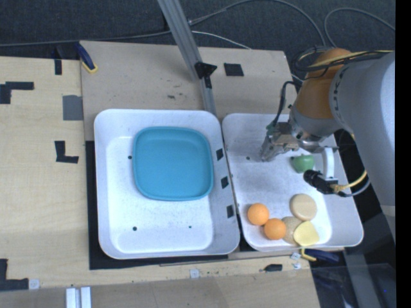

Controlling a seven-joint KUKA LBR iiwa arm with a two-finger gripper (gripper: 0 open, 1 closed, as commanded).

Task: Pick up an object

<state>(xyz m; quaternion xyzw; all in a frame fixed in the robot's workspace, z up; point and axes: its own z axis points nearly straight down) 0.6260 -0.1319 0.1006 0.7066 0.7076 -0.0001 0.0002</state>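
Camera view: grey arm with orange band reaches in from right, two-finger gripper (270,150) low over right shallow white bin (257,191), upper part. Cannot tell its state. Small green object (300,163) just beside gripper, partly hidden. Two orange balls (258,213) near bin's front edge, next to beige round piece (303,206) and yellow piece (307,234). Left white bin (115,223) holds square blue plastic plate (172,163).

Open floor beside green object (300,163)

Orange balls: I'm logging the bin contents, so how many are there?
2. One orange ball and the other lie side by side in the right bin, near its front edge. More may hide under the arm.
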